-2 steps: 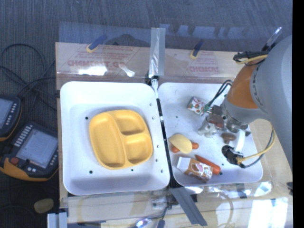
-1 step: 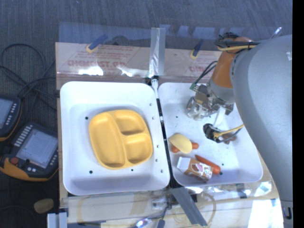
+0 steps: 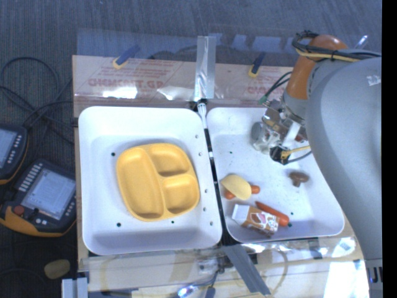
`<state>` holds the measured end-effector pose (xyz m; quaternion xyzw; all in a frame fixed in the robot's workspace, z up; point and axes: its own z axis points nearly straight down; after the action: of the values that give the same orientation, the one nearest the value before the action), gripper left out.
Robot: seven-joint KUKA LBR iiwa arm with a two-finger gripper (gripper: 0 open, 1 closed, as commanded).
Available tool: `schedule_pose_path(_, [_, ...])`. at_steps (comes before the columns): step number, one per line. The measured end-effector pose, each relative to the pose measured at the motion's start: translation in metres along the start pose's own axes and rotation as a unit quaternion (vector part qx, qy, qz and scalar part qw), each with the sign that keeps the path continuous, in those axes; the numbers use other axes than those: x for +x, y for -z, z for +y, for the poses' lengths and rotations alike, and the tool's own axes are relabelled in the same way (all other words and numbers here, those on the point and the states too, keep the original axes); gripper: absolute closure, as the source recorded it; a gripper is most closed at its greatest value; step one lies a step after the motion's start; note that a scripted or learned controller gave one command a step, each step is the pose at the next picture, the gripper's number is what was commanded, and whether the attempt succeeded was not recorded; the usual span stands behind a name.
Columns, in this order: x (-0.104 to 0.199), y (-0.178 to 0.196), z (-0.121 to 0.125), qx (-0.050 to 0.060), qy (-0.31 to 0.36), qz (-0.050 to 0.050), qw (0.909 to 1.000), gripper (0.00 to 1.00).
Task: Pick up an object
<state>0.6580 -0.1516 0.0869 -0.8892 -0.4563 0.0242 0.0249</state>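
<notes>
The pincer point(image 3: 270, 139) hangs low over the back part of the right white bin point(image 3: 322, 225), on the end of the big grey arm point(image 3: 347, 123) with its orange band point(image 3: 299, 78). I cannot tell if the pincer is open or closed, and nothing shows between its tips.

The things to pick lie nearer the front of that bin, apart from the pincer. A pale yellow round piece of toy food point(image 3: 236, 186) sits on top of a small orange piece point(image 3: 229, 195). Just in front of them lies a small printed packet point(image 3: 255, 219), with a long orange toy carrot point(image 3: 273, 212) touching it. A little brown toy mushroom point(image 3: 299, 178) sits off to the right, near the arm.

The left white bin point(image 3: 99, 228) holds a yellow plastic tray with three sections point(image 3: 157, 180).

Both bins rest on a brown cardboard surface point(image 3: 105, 82) with clear plastic and tape. The floor is dark grey carpet point(image 3: 93, 8). On the left lie black cables point(image 3: 37, 113) and a hand controller with a screen point(image 3: 40, 197).
</notes>
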Motion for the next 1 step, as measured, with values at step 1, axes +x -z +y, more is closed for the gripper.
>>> schedule_pose_path(1, [0.0128,0.0948,-0.0843,-0.032,-0.014,0.008,0.9994,1.0])
